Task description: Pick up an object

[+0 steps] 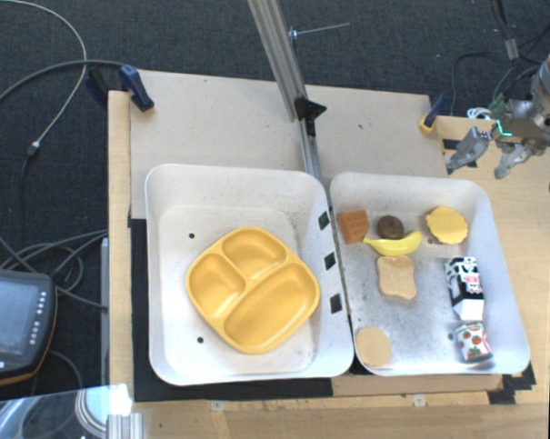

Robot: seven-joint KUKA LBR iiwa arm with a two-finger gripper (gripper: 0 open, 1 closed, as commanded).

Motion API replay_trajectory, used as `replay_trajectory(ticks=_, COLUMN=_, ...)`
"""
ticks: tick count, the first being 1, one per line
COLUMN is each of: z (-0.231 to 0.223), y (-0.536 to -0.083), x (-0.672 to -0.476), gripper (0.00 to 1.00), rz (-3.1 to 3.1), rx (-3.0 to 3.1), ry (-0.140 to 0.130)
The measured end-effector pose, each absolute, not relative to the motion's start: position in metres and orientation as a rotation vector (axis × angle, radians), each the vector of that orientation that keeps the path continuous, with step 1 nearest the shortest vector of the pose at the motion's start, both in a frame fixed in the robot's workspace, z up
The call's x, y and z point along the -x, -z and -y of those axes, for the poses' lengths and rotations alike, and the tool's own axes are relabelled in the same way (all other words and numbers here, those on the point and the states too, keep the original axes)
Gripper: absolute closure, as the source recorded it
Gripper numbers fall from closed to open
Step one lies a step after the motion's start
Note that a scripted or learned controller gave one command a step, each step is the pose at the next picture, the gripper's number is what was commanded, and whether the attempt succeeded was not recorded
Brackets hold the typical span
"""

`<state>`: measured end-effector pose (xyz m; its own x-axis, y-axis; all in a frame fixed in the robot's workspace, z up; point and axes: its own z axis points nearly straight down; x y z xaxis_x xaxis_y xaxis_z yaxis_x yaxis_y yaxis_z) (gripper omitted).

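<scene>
Bins side by side on my bench: the left bin (167,200) carries a yellow divided plate (253,289); the right bin (505,270) holds a banana (394,244), a toast slice (396,278), a milk carton (464,286) and smaller toy foods; my gripper (486,157) hovers above its far right corner, fingers spread, gripping nothing.

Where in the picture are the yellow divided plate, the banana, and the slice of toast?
yellow divided plate (253,289): camera view, on the ridge between its compartments.
banana (394,245): camera view, middle of its curved body.
slice of toast (396,278): camera view, centre of its top face.
</scene>
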<state>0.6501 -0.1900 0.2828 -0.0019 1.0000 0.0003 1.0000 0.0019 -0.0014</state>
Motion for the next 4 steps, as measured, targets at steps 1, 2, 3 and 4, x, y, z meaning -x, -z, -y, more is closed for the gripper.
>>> replay_trajectory(ticks=1, z=0.163, y=-0.231, x=-0.646, gripper=0.00, rz=2.221, rx=2.213, ry=-0.005)
replay_trajectory(ticks=2, z=0.131, y=-0.204, x=-0.635, gripper=0.00, rz=2.222, rx=2.213, ry=-0.003)
replay_trajectory(ticks=3, z=0.151, y=-0.206, x=-0.624, gripper=0.00, rz=2.217, rx=2.222, ry=-0.003)
replay_trajectory(ticks=4, z=0.118, y=-0.170, x=-0.611, gripper=0.00, rz=2.220, rx=2.214, ry=-0.003)
